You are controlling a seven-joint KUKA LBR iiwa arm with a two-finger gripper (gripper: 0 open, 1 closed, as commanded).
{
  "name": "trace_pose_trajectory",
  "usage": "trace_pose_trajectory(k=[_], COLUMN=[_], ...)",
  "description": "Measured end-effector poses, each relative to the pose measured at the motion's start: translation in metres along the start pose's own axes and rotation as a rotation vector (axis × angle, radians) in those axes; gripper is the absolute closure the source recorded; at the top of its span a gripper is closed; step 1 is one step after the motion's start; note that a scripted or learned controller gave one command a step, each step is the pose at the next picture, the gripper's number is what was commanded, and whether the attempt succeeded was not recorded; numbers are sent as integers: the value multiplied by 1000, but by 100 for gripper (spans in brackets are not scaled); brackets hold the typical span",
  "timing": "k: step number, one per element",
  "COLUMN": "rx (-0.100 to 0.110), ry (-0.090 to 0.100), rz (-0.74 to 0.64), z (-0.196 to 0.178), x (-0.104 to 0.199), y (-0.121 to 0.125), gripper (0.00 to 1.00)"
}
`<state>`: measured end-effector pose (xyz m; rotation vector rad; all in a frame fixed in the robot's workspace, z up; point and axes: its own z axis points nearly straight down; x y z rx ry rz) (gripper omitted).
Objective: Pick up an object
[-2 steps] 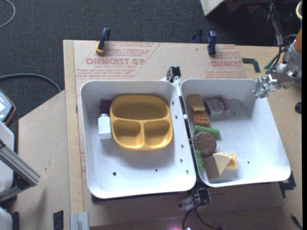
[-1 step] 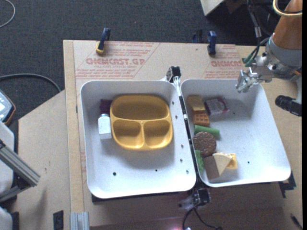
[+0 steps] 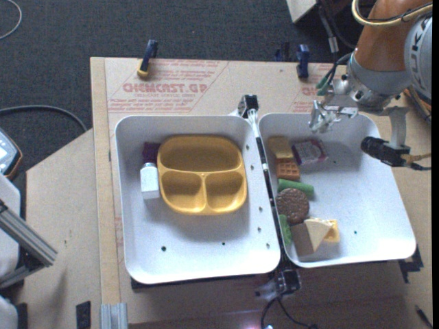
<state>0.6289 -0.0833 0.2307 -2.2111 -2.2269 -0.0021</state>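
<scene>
- While the grey arm with its orange band reaches in from the right, the tool (image 3: 322,120) hangs over the far edge of the right bin (image 3: 363,204), just above the bin's floor; its two fingers point down with a small gap between them and nothing held in that gap.
- Nearest the tool, just toward the camera from it, lies a small dark packet with a pink and white face (image 3: 309,151), flat on the floor of the right bin.
- Beside that packet, toward the divider between the bins, sits a tan block (image 3: 278,144), and just nearer the camera a waffle-patterned toy piece (image 3: 287,168).
- Nearer still lies a green toy vegetable (image 3: 296,186), then a round brown cookie (image 3: 293,203) touching it.
- At the right bin's near corner lie a pale cheese wedge (image 3: 317,233) and a yellow piece (image 3: 332,231) against it, with a dark green piece (image 3: 285,229) beside them.
- Across the divider, the left bin (image 3: 185,252) holds a yellow three-compartment plate (image 3: 202,173).
- Left of that plate stands a small white bottle (image 3: 149,181), with a dark purple item (image 3: 151,150) just behind it.
- Both bins rest on a tabletop (image 3: 171,84) covered by printed board.
</scene>
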Motion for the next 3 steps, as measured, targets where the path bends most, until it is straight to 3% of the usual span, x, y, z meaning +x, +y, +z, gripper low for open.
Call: trace_pose_trajectory(k=[1,3], rx=[-5,1], ry=[-3,-4], rz=[2,6], z=[4,12], x=[42,51], y=[16,22], gripper=[100,100])
